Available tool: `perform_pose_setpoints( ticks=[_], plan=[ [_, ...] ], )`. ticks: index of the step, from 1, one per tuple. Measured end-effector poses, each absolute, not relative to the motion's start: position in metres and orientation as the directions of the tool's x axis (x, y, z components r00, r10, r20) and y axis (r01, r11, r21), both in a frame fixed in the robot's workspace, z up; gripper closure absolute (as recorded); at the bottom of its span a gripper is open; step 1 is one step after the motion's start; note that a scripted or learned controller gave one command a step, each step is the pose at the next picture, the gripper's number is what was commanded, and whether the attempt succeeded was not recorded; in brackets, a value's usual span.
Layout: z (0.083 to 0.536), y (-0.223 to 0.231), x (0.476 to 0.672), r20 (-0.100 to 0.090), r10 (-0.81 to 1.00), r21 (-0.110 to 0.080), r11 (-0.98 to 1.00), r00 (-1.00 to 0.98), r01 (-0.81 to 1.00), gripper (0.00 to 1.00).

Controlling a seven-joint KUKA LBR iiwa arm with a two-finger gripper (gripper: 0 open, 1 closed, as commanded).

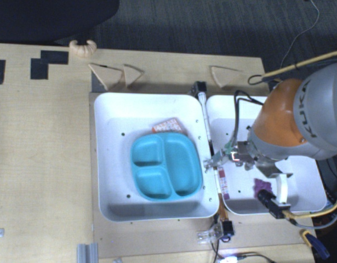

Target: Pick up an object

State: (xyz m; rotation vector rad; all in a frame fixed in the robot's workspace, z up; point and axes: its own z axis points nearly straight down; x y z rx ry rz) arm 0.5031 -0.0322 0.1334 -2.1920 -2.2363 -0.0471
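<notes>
The fingers point(220, 162) hang over the rim between the two bins; clenched or released, I cannot tell. Near them in the right bin point(234, 119) lies one small purple thing point(262, 185), beside the arm point(321, 119). In the left bin point(113, 147), one blue divided plate point(165, 166) overlaps one red-and-white packet point(167, 126).

My arm point(321, 114): one, grey, reaching in from the right. Orange band point(278, 119) above wrist point(262, 153). Gripper point(228, 158) angled down and left.

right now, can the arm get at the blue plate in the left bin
Probably yes: the blue plate lies uncovered in the left bin, and the tool is close beside it.
</notes>
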Motion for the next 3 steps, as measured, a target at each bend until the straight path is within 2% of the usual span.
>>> perform_pose_setpoints(
  ticks=[3],
  plan=[
    [0.1303,-0.0357,0.5054,0.035,0.999,0.013,0.023,-0.023,1.000,0.00]
  ],
)
